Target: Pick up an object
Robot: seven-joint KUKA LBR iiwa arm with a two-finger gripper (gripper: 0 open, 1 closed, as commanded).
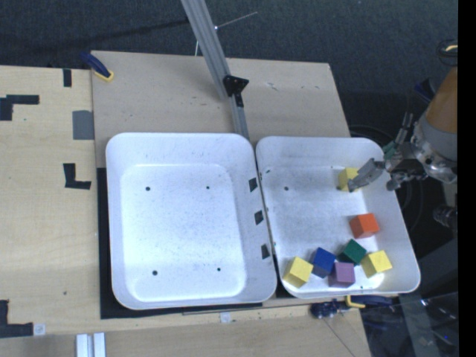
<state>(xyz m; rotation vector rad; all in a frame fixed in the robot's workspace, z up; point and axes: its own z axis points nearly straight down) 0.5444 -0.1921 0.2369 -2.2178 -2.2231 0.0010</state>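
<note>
White plastic bins stand side by side on the wooden tabletop (282, 95), their inner rims touching. The left bin (119, 199) shows a bare speckled floor. The right bin (297, 199) holds all the small blocks.

The end effector (364, 175) reaches in from the right, over the upper right part of the right bin. Its grey finger lies at a slant just beside a yellow block (345, 178) and partly covers that block's right side. Whether the block sits between the fingers is not possible to see, and whether the end effector is open or closed I cannot tell. The arm (446, 117) behind it is grey, with an orange part at the right edge of the view.

An orange block (364, 224) lies alone below the end effector, apart from the others. Along the front wall of the right bin there is a group: a second yellow block (299, 271) on the left, then a blue block (323, 261), a purple block (343, 273), a green block (355, 251) just above the purple one, and a third yellow block (377, 262) on the right. The blue, purple and green blocks are touching or nearly touching.

A grey metal bar (208, 36) runs at a slant from the top of the view down to the place where the two bins meet.
</note>
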